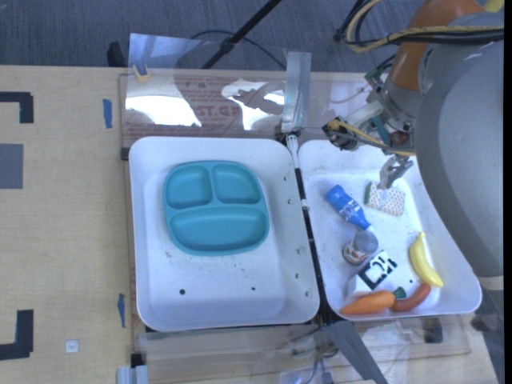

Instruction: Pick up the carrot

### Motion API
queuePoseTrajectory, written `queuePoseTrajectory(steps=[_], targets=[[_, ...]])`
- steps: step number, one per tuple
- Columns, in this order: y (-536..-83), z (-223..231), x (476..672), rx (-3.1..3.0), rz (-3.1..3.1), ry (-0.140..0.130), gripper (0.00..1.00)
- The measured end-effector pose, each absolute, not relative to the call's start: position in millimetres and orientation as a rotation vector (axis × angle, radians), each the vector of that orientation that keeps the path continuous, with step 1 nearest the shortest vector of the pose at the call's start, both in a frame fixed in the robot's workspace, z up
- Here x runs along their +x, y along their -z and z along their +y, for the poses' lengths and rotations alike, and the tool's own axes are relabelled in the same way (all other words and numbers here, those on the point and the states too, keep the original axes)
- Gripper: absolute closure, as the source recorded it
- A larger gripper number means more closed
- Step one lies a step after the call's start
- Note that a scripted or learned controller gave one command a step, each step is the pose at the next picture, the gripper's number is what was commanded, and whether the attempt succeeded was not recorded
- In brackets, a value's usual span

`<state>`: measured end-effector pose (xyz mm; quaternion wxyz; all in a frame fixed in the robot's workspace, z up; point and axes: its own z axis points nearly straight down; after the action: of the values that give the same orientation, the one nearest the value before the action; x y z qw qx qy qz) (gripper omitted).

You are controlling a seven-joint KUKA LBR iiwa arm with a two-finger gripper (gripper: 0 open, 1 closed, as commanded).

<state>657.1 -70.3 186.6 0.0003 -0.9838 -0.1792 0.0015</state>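
The orange carrot (pixel 370 302) lies flat along the near edge of the right bin (pixel 324 162), its tip pointing left. A reddish-brown sausage-shaped item (pixel 413 297) touches its right end. My gripper (pixel 394 171) hangs over the far part of that bin, just above a white and pink speckled block (pixel 387 200). It is well away from the carrot, towards the back. Nothing shows in its grasp.
The right bin also holds a blue bottle (pixel 347 204), a small can (pixel 358 249), a black and white tag cube (pixel 378 271) and a yellow banana (pixel 424 262). A teal divided plate (pixel 216 207) sits in the left bin (pixel 152 294). The grey arm looms over the right edge.
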Motion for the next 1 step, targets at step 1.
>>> queuePoseTrajectory(steps=[1], targets=[[-101.1,-105.6,630.4,-3.112,-0.411,-0.009,0.0]])
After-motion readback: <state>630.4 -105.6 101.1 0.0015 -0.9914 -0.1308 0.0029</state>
